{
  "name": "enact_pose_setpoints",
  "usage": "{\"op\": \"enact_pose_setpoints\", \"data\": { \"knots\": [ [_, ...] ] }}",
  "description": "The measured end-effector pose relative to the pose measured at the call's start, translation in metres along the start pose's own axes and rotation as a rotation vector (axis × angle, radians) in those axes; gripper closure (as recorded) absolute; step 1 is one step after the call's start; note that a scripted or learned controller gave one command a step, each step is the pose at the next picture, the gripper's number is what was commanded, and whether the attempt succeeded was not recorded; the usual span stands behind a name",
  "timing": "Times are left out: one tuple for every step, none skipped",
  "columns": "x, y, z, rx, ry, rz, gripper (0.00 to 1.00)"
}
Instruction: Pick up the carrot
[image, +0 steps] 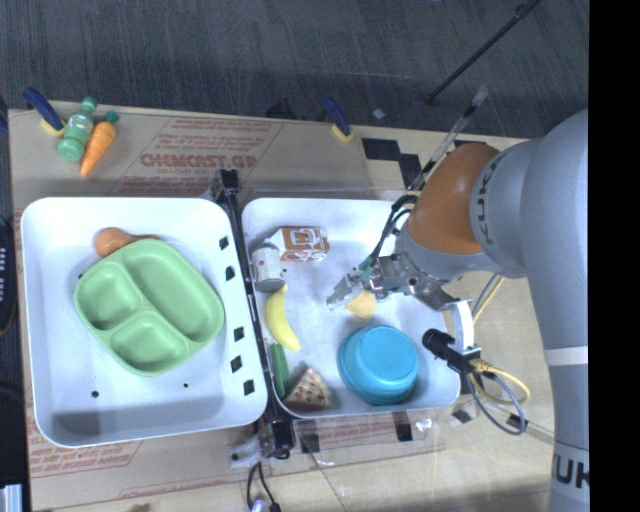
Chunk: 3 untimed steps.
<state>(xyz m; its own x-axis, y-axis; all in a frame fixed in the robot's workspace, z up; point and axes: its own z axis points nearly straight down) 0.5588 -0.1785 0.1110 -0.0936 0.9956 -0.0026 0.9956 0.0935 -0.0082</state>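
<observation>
An orange carrot (97, 148) with a green top lies on the cardboard beyond the left bin's far-left corner, next to a green bottle (74, 135). Another orange rounded thing (113, 240) peeks out from behind the green divided plate (150, 305) in the left bin; I cannot tell what it is. My gripper (352, 290) hangs low over the middle of the right bin, right beside a pale yellow object (362, 305). It is far from both orange things.
The right bin (330, 215) holds a blue bowl (378, 363), a banana (280, 318), a pizza slice (308, 390), a small can (265, 266), a brown-and-white packet (303, 243) and a dark green item (281, 371). A black divider (240, 290) separates the bins.
</observation>
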Motion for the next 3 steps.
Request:
{"op": "enact_pose_setpoints", "data": {
  "knots": [
    [-0.032,0.021,-0.044,-0.005,0.001,-0.119,0.0],
    [-0.031,0.014,0.02,0.0,0.004,-0.14,0.0],
    [-0.035,0.059,0.017,-0.008,-0.001,-0.411,0.0]
  ]
}}
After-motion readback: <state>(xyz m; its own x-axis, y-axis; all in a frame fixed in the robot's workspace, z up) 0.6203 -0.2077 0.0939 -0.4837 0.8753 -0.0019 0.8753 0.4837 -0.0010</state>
